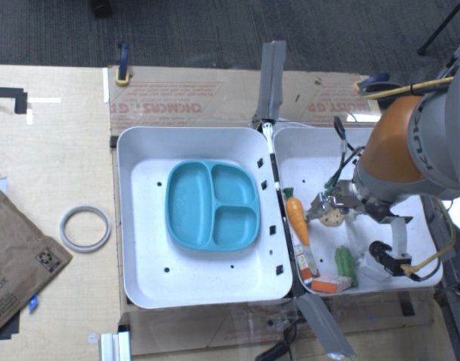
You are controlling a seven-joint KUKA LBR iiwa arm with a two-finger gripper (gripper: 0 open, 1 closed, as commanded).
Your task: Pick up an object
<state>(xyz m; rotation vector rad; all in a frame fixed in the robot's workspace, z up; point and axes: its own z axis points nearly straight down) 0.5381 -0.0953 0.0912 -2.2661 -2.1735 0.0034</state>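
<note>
In the right bin (313,153) an orange carrot (296,218) lies along the left wall. A round tan cookie-like piece (334,218) sits mid-bin, and a green vegetable (344,265) lies toward the front. A red and white item (325,284) rests in the front left corner, with a thin tube-like piece (304,262) just below the carrot. My gripper (327,206) hangs low over the bin, right above the cookie-like piece and just right of the carrot. Whether it touches either one is not clear.
The left bin (140,201) holds a blue divided plate (213,204). A grey tape ring (85,227) and a cardboard box (16,258) lie on the bench to the left. The arm's orange band (391,145) covers the right bin's far right side.
</note>
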